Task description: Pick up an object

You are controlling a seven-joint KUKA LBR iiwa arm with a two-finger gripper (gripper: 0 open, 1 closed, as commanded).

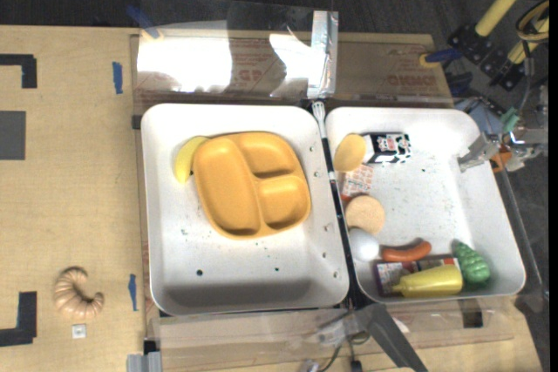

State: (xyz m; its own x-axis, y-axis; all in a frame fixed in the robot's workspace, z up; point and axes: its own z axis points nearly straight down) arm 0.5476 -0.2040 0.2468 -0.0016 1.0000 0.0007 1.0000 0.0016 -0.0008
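The right bin (436, 187) holds a pale round piece (349, 152), a black-and-white carton (389, 145), a small printed packet (357, 181), a tan round bun (364, 213), a white ball (364, 248), a red sausage (406, 251), a yellow bottle (429, 280) and a green toy (472, 265). My gripper (479, 154) sits at this bin's right rim, above the wall and apart from all these objects, with nothing visibly in it.
The left bin (166, 213) carries an orange divided plate (251, 183) with a yellow banana (185, 158) tucked at its left. A croissant toy (77, 292) lies on the bench at the far left. Clear plastic sheeting (235, 57) stands behind the bins.
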